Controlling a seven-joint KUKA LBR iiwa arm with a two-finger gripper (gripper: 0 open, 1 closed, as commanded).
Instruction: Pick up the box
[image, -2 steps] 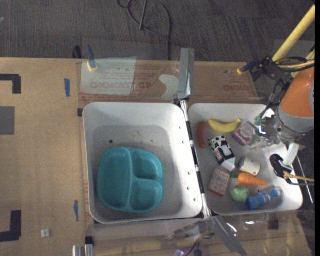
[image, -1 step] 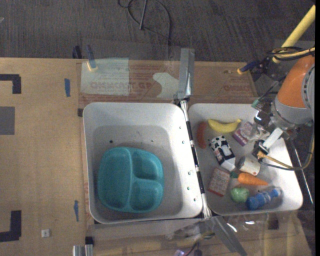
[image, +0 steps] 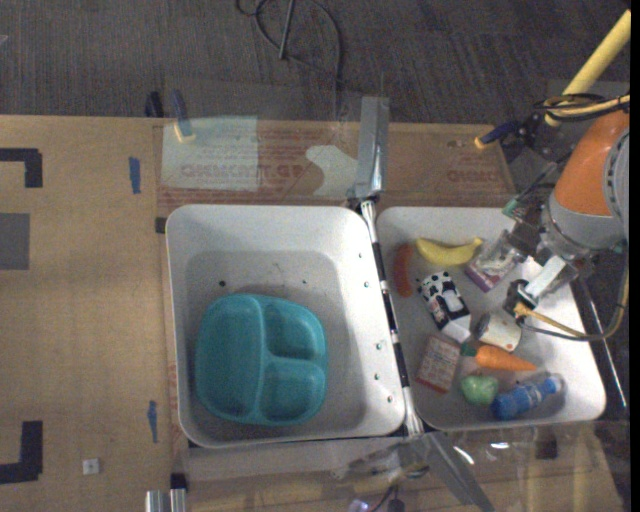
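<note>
In the right bin (image: 590, 395), a small brown box (image: 438, 362) lies flat near the left wall. A black-and-white patterned carton (image: 443, 298) lies just above it. My gripper (image: 497, 263) hangs over the upper middle of this bin, right of the yellow banana (image: 447, 251) and up and to the right of the carton. It is well apart from the brown box. The grey arm with its orange band (image: 590, 185) comes in from the right.
The right bin also holds a reddish-orange item (image: 402, 270), a carrot (image: 505, 359), a green piece (image: 479, 388) and a blue bottle (image: 526, 397). A teal divided plate (image: 261, 357) lies in the left bin (image: 190, 250). Cables trail by the arm.
</note>
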